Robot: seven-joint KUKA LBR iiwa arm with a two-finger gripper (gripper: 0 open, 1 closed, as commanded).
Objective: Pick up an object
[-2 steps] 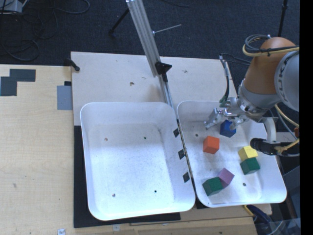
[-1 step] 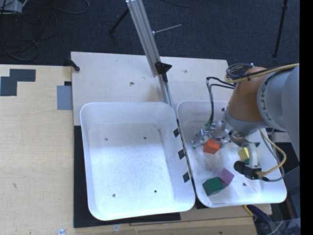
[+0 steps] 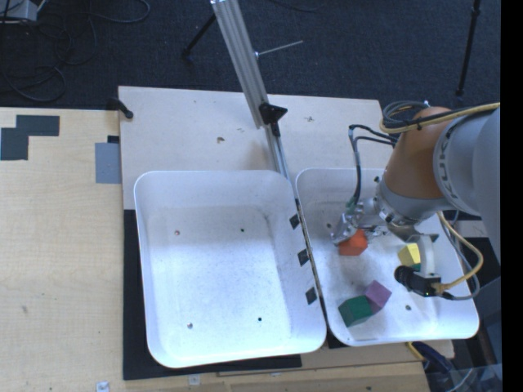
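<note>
Two white bins side by side on the surface [image 3: 196,121]. Gripper [image 3: 350,233] low in the right bin [image 3: 327,190], near its middle, closed on an orange block [image 3: 353,244]. Yellow block [image 3: 409,255] toward the right edge; purple block [image 3: 377,293] touching green block [image 3: 355,310] by the front edge.

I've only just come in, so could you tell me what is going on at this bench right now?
The grey arm reaches into the right bin to pick something up. Its gripper sits low, right at an orange block; whether it has hold of it can't be told. A green block, a purple block and a yellow block lie elsewhere in that bin. The left bin sits beside it.
</note>
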